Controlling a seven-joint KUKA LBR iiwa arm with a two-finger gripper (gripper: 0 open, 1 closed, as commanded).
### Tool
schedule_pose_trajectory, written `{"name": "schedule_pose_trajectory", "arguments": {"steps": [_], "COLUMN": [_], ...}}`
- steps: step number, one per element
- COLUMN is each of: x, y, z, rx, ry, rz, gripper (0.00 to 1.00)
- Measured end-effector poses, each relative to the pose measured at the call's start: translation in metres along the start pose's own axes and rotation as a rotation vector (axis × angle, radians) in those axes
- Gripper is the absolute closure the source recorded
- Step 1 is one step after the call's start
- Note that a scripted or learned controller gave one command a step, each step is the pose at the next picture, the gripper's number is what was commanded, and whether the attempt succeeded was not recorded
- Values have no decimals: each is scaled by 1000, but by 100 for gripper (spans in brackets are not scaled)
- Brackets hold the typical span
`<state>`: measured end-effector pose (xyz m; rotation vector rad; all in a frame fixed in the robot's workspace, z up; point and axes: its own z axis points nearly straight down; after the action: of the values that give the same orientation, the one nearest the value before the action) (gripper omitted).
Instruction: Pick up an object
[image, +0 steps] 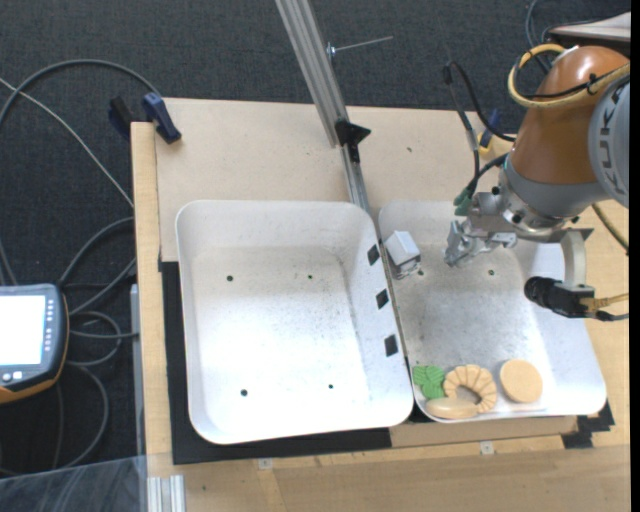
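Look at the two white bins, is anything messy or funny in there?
Nothing is spilled or broken. The toys just crowd one spot: a green piece, a ridged tan croissant shape and a round tan disc sit along the right bin's near edge. The gripper hangs at the far end, away from them.

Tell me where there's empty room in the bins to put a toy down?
The left bin is bare all across its floor. In the right bin, the middle floor is free, between the gripper above and the near edge. That near edge is crowded: green piece, croissant, round cookie.
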<state>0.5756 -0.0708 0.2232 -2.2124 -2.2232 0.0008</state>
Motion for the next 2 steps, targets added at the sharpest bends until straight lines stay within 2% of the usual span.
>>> {"name": "schedule_pose_trajectory", "arguments": {"steps": [2], "x": [84], "y": [-46], "z": [-7], "rx": [0], "ry": [0], "rz": [-1], "gripper": [100]}}
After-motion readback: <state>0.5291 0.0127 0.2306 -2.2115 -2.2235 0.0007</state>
